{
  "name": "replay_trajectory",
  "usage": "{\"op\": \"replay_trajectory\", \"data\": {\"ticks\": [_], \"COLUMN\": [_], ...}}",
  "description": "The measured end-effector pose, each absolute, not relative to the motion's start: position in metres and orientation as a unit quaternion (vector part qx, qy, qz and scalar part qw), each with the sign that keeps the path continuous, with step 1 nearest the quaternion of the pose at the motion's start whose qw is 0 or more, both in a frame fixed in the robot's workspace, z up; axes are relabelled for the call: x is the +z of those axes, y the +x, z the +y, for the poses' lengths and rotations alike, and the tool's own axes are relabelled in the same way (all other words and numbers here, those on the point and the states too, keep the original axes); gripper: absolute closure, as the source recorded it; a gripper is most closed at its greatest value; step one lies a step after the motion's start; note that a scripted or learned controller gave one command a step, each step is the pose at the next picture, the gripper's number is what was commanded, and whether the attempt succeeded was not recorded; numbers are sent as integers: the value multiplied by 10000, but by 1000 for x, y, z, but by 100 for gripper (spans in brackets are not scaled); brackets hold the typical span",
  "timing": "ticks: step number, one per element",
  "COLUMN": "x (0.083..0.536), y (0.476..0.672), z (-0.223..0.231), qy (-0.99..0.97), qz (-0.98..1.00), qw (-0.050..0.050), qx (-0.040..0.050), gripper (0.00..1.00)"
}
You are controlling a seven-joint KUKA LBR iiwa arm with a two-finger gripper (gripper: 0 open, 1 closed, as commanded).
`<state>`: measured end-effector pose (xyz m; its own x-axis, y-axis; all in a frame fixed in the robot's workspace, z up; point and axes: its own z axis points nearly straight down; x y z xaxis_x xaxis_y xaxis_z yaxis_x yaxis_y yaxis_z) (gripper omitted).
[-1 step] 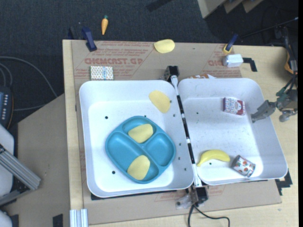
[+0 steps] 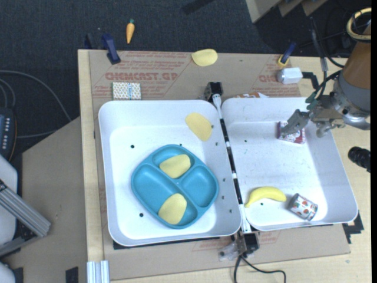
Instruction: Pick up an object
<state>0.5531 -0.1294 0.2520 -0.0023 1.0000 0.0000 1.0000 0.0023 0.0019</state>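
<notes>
In the right bin [image 2: 330, 158], my gripper [image 2: 308, 124] hangs over the far part, open, with its fingers spread. The left finger [image 2: 294, 121] sits right above a silver and red foil packet [image 2: 292, 134] lying on the bin floor; the packet is not between the fingers. A yellow banana [image 2: 265, 195] and a small red and white can [image 2: 303, 206] lie near the bin's front edge, well away from the gripper.
The left bin [image 2: 118, 152] holds a blue divided plate [image 2: 194, 187] with two yellow pieces, and a yellow slice [image 2: 199, 126] at the back. On the bench behind the bins lie a yellow piece [image 2: 204, 57], a patterned card [image 2: 126, 90] and a white box [image 2: 291, 74].
</notes>
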Motion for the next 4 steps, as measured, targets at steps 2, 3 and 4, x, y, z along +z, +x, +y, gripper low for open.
{"op": "replay_trajectory", "data": {"ticks": [2,3,4], "x": [130,90,107], "y": [643,669,650], "z": [-178,-169,-173], "qy": [7072,7064,7070], "qz": [7070,7078,7072], "qw": [-9,49,1], "qx": [-10,20,-3], "gripper": [0,0,0]}}
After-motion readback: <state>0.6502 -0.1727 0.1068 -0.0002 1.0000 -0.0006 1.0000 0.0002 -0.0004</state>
